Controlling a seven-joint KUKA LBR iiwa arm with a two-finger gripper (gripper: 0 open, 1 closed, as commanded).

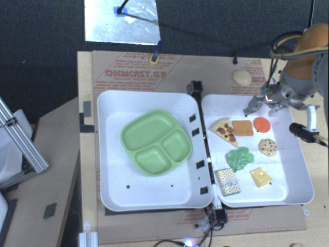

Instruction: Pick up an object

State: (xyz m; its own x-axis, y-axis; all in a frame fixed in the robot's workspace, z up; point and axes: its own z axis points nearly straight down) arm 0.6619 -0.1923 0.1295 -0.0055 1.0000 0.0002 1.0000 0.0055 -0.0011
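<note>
Hovering over right bin (295, 158): metal tool (264, 105), grip state unreadable; below, triangular pizza slice (224, 129), round red disc (261, 124).

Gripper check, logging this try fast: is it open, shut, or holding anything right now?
Gripper: open, holding nothing, above the back of the right bin, just behind the toast and the red disc.

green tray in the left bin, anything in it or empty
Empty. The green tray lies flat in the left bin, and all three of its compartments show bare green. The toy food pieces, like the pizza slice, lie in the right bin.
</note>
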